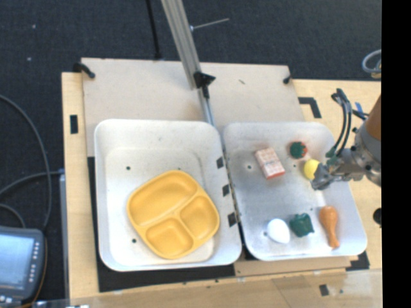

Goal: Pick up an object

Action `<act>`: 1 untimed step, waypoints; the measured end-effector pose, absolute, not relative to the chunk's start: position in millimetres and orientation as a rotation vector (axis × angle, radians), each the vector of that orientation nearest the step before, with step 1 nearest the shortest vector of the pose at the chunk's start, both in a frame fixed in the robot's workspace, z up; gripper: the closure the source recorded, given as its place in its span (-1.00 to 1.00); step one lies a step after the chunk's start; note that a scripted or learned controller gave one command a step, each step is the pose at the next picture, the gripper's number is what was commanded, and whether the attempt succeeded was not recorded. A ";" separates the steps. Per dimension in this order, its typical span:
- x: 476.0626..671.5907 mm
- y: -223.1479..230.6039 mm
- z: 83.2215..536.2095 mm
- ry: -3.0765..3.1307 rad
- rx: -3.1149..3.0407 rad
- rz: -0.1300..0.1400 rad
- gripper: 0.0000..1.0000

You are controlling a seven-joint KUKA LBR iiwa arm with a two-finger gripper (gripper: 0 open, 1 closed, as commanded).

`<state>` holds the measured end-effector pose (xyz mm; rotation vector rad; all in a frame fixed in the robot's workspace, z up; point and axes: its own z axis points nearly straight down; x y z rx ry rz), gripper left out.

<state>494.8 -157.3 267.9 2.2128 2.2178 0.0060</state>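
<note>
The right bin [250, 236] holds a pink-and-white box [270, 163], a small dark green ball [297, 149], a yellow ball [311, 168], a white egg-shaped thing [279, 230], a dark green block [300, 224] and an orange carrot-like piece [330, 223]. My gripper [321, 179] reaches in from the right edge, low over the right bin. It sits just right of and below the yellow ball, close to it or touching it. I see nothing held between its fingers.
The left bin [109, 146] holds a yellow compartment tray [172, 213]. A slanted metal post [183, 34] rises behind the bins. A monitor [19, 262] sits at the lower left, off the bench.
</note>
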 end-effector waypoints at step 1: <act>495.2 -99.2 269.0 2.230 2.211 0.005 1.00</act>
